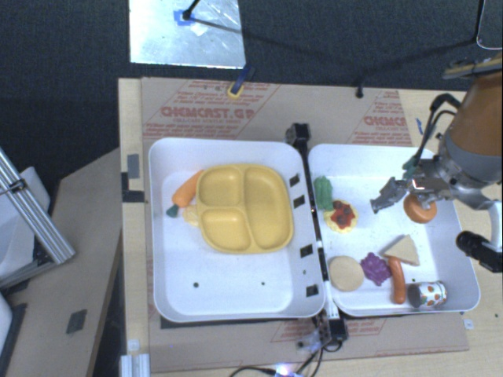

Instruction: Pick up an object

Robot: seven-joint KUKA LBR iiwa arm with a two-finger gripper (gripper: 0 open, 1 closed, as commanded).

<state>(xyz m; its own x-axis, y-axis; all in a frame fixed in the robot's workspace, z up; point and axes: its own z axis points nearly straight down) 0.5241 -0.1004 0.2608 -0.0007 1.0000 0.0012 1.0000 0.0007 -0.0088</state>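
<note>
The gripper (391,195) is hanging over the right bin (357,157), fingers parted and holding nothing. The pizza (343,216) is lying just beside it, near the bin's left wall, with a green toy (323,191) touching its upper edge. It looks light, stiff and flat, so pinching across its rim is probably safest.

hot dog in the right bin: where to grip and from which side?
Likely mid-length on the hot dog, straight down from above, fingers closing across its narrow width. It lies flat and elongated, running near-vertically in the view. The purple grapes crowd its left and the can its lower right, so the middle seems freest.
</note>
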